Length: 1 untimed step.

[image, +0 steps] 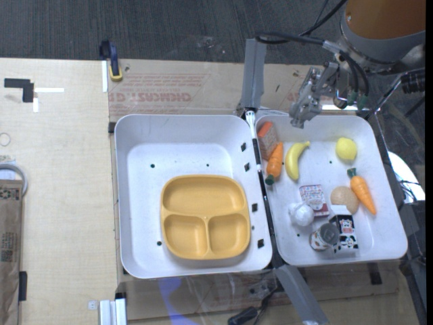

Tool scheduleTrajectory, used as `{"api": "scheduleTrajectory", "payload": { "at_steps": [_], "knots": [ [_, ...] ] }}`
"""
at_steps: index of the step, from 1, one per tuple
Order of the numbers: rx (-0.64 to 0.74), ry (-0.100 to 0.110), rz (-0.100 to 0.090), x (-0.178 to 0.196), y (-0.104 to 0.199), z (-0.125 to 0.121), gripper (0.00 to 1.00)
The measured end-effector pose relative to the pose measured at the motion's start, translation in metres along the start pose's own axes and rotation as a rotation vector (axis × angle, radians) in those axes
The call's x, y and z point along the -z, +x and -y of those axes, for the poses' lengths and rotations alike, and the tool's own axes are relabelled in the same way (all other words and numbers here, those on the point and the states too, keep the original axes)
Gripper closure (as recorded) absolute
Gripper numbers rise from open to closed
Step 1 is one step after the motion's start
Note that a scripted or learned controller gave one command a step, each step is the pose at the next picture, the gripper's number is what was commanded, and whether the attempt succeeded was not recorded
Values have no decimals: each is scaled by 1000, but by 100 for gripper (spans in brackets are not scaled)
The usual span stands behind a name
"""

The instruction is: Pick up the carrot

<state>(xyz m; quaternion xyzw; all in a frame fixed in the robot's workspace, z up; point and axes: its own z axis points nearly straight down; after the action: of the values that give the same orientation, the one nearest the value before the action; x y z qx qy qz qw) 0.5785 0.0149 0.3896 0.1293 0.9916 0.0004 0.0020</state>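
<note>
Two orange carrots lie in the right bin (389,202). One carrot (275,158) rests against the bin's left wall, with its green tip towards the front. The other carrot (364,192) lies near the right wall, with its green top pointing back. My gripper (299,117) hangs over the back rim of the right bin, behind the banana (295,159). It is apart from both carrots and nothing shows in it. The arm comes down from the upper right.
The right bin also holds a lemon (346,149), a small packet (268,138), a pink-and-white box (312,195), a beige roll (344,197), a white bulb (301,214), a can (328,234) and a cow-print carton (346,235). A yellow divided plate (205,217) sits in the left bin (135,181).
</note>
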Motion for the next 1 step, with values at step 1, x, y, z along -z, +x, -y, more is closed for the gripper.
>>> {"api": "scheduleTrajectory", "payload": {
  "at_steps": [1],
  "knots": [
    [175,1,1,52,-30,50,100]
  ]
}}
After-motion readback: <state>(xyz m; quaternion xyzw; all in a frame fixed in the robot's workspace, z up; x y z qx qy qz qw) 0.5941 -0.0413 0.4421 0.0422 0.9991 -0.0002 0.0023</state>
